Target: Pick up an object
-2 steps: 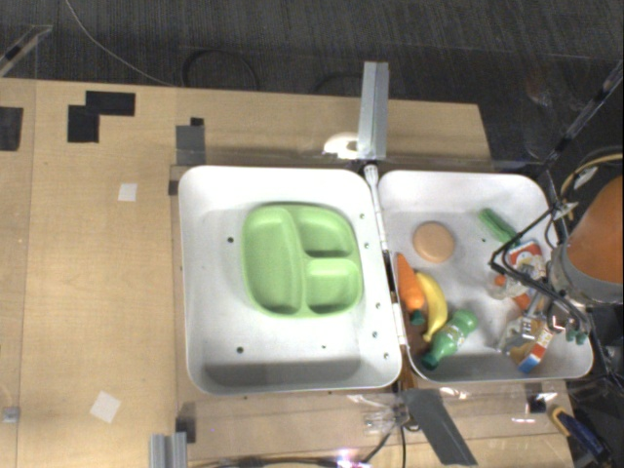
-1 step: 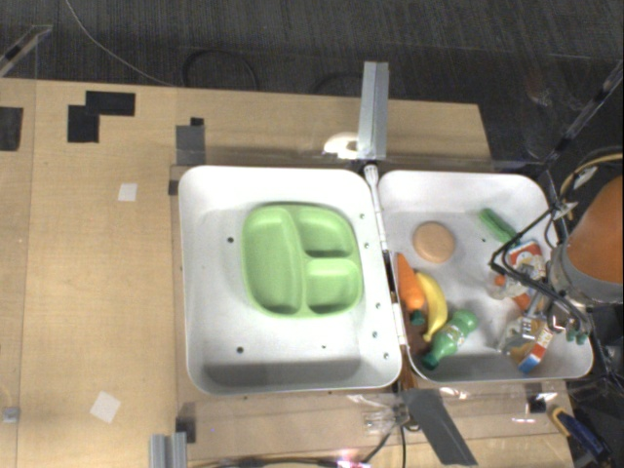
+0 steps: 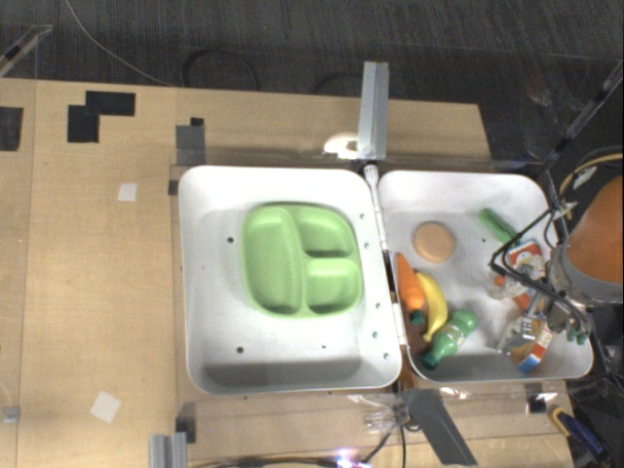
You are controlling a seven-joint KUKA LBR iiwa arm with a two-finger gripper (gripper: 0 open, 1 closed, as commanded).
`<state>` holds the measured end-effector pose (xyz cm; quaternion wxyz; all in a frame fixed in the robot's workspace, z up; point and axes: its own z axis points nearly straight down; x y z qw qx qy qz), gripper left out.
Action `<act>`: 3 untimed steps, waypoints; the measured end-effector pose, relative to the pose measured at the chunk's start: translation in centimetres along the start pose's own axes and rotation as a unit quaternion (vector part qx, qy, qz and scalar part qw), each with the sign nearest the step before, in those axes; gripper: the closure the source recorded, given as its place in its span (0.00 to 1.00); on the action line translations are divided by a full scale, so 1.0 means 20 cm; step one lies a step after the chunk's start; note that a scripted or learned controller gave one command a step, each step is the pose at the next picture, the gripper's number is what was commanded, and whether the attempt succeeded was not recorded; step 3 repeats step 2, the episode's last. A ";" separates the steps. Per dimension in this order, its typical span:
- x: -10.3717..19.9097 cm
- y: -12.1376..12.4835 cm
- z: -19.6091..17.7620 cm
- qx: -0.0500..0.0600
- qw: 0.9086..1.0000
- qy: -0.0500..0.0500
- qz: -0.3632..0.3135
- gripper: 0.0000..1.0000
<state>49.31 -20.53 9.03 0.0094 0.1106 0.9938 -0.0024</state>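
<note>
From the camera fixed above, a light wooden table (image 3: 88, 291) carries two shallow white bins side by side. The left bin (image 3: 210, 349) holds a green divided plate (image 3: 297, 258), lying flat near its middle, with one long compartment on the left and two smaller ones on the right. The right bin (image 3: 458, 188) holds the loose things. A round tan disc (image 3: 434, 242) lies toward the far side; a green stick (image 3: 495, 224) lies tilted just right of it, apart from it. Against the left wall, an orange carrot (image 3: 410, 283) and a yellow banana (image 3: 435, 305) lie touching each other, and a green bottle (image 3: 449, 335) lies on its side just below them, near the bin's front edge. The arm, with its orange band (image 3: 597, 234), reaches in from the right, black cables looping beside it. The jaws (image 3: 534, 334) are low over the right front corner of the right bin, in a blurred cluster of orange, white and blue bits; whether they are wide, narrow or holding anything cannot be told here.
</note>
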 end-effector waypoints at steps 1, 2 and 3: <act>0.00 -0.01 0.00 -0.001 1.000 0.001 0.024 0.00; 0.00 0.00 0.00 -0.001 1.000 0.001 0.021 0.00; 0.00 0.00 0.00 -0.001 1.000 0.001 0.021 0.00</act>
